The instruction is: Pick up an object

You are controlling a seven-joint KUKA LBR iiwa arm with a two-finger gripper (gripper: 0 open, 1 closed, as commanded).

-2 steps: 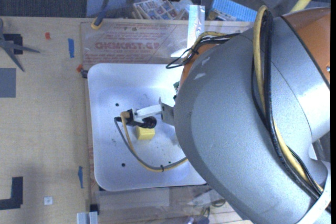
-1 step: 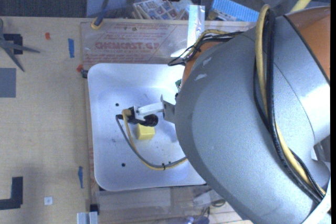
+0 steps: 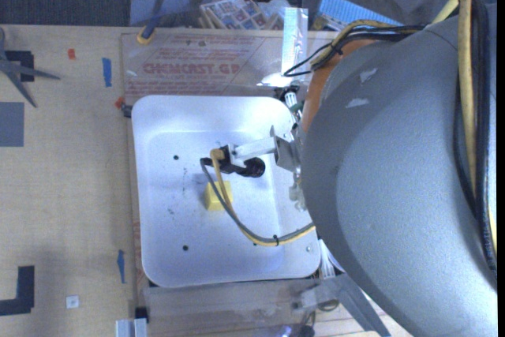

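Observation:
A small yellow block (image 3: 214,197) lies on the floor of the left white bin (image 3: 158,130), a little left of its middle. My gripper (image 3: 286,155) hangs over the right part of this bin, mostly hidden under the wrist and the big grey arm. It is well to the right of the block and apart from it. A yellow cable from the wrist loops across the bin floor and passes close beside the block.
The grey arm (image 3: 402,177) with its orange band covers the whole right side of the view, and the right bin with it. A clear sheet with red lettering (image 3: 197,67) lies behind the left bin. Bare wooden bench (image 3: 63,193) spreads to the left.

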